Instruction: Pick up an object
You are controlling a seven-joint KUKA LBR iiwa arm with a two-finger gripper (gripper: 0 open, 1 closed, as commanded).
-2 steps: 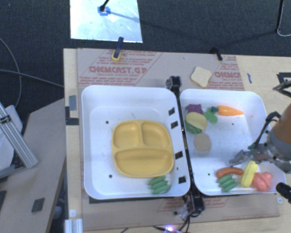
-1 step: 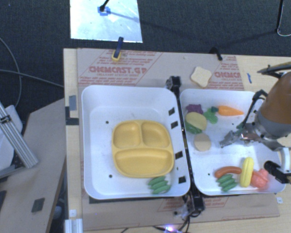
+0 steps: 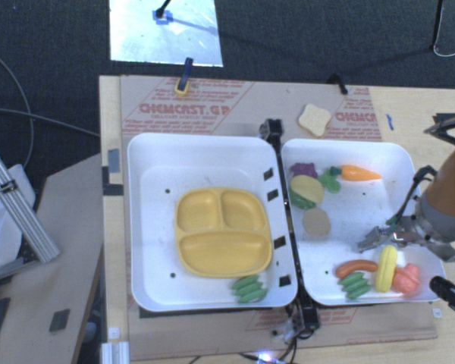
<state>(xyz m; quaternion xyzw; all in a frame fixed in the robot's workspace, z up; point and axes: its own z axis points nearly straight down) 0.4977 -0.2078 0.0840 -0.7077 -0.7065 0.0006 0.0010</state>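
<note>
Green pea pods [image 3: 355, 283] lie just below-left of the pincer [image 3: 369, 240] — open, empty, apparently lowered to pick among toys.

Grey arm [image 3: 446, 203] low from the right, orange-banded wrist, gripper [image 3: 370, 241] pointing left, empty

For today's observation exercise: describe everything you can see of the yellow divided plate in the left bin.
The yellow divided plate looks like matte moulded plastic, roughly square with rounded corners. It has three compartments: two small ones on the far side, one wide one on the near side. It lies flat, slightly rotated, on the floor of the left bin. Green pea pods lie at its near right corner, possibly touching.
</note>
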